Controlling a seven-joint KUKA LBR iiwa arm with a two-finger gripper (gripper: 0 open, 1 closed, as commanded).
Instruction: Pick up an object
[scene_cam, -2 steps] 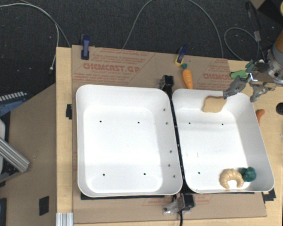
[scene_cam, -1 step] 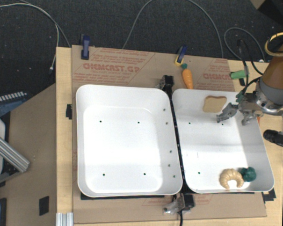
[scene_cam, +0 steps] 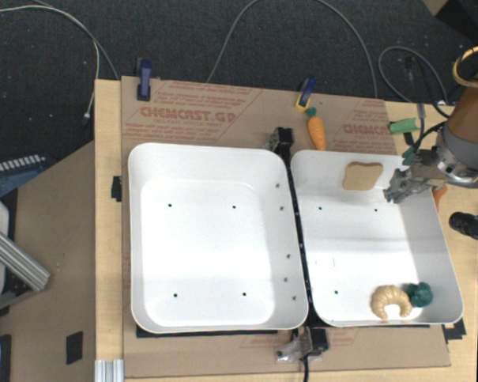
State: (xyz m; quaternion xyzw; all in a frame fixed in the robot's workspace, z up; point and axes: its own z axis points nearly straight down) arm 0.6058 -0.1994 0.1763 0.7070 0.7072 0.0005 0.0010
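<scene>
Table carrying two white bins; the right bin holds a tan slice at its far edge, a croissant and a green toy near its front corner. Claw hovers beside the slice, grip state unclear; approach looks underway, with descent next.

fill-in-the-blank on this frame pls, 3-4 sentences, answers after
1. The slice of bread lies in the ____ bin of the two.
2. The croissant touches a ____ object near that bin's front corner.
3. The toy carrot lies outside the bins, on the ____.
4. The gripper hovers just ____ of the bread.

Missing words: right; green; cardboard; right
</scene>
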